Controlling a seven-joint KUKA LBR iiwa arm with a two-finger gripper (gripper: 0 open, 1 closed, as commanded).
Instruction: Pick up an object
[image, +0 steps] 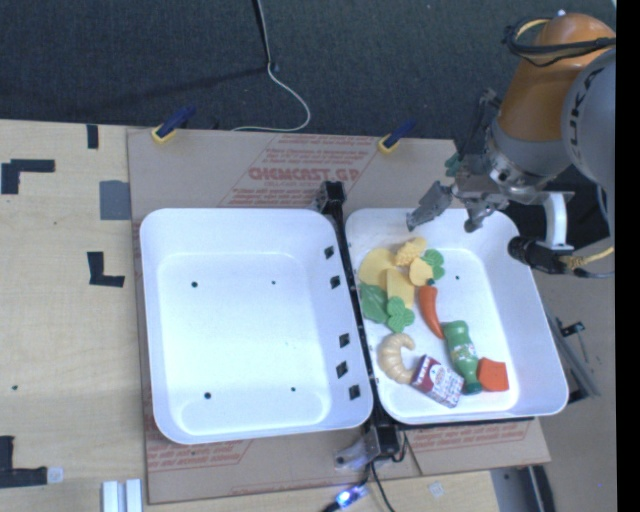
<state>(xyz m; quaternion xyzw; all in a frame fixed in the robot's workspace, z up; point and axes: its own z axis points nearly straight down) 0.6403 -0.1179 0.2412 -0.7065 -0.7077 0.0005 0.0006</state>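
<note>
The pincer (446, 213), spread and holding nothing, hovers over the right bin's (528, 310) far edge. The toy foods cluster against its left wall, the yellow piece (409, 252) nearest, likely target.

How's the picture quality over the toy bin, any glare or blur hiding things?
Camera view: lighting is even and soft, with faint shadows along the walls of the right bin; the left bin looks bright white but not blown out; the toys read clearly by colour, edges slightly soft; the gripper is a little blurred.
</note>
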